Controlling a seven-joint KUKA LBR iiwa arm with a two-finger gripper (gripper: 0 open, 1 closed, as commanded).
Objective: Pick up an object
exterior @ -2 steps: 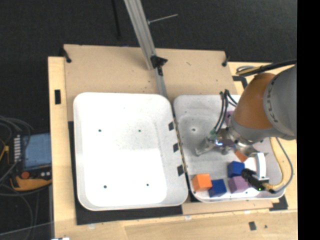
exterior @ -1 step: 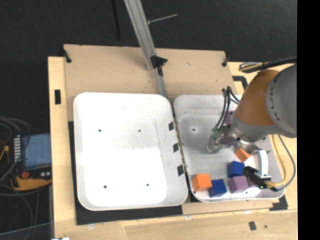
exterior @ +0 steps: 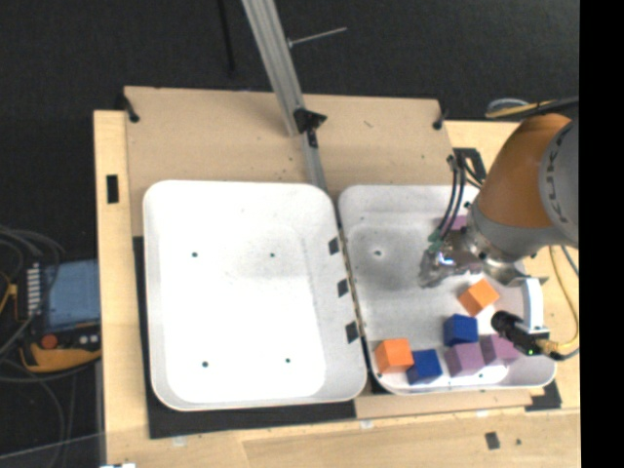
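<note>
The right bin [exterior: 390,213] holds several small blocks along its near side. An orange block [exterior: 394,354] and a blue block [exterior: 425,367] lie near the front rim. A purple block [exterior: 465,358], a second blue block [exterior: 461,330] and another purple one [exterior: 504,349] sit to their right. A tilted orange block [exterior: 479,296] lies just right of my gripper [exterior: 436,264]. The gripper hangs low over the bin's middle, left of that orange block. Nothing shows between its fingers.
The left bin [exterior: 244,291] lies beside the right one. A grey metal pole [exterior: 278,57] slants down from the top to the bins' shared back corner. A blue box and cables [exterior: 63,300] sit off the bench's left edge.
</note>
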